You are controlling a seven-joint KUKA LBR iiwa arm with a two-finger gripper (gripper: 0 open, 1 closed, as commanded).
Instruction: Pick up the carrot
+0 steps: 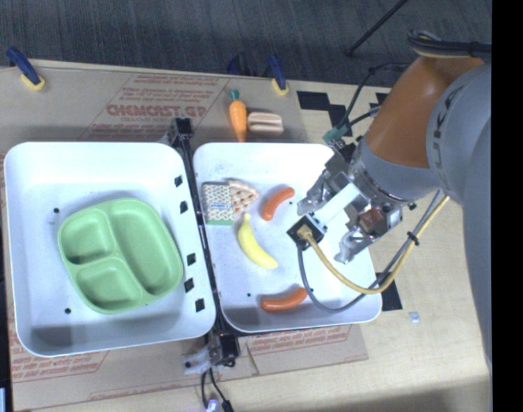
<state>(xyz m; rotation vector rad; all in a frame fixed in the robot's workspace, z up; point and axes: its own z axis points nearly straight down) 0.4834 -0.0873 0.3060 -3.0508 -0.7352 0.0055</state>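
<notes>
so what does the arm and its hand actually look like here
The arm is bulky, smooth grey with a broad orange band above the wrist. The hand is a cluster of white and dark metal parts with a small black block at its tip. A yellow cable loops beneath it, and thin black wires run alongside.

A robotics lab: a grey industrial arm with an orange band (433, 110) over two shallow white bins (21, 230) clamped to a cardboard-covered bench (141, 101).

Both white bins (38, 170) look like smooth, faintly glossy plastic, as does the green divided plate (119, 254). They rest on matt printed cardboard (158, 101), itself on a pale wood-look bench (433, 359).
</notes>
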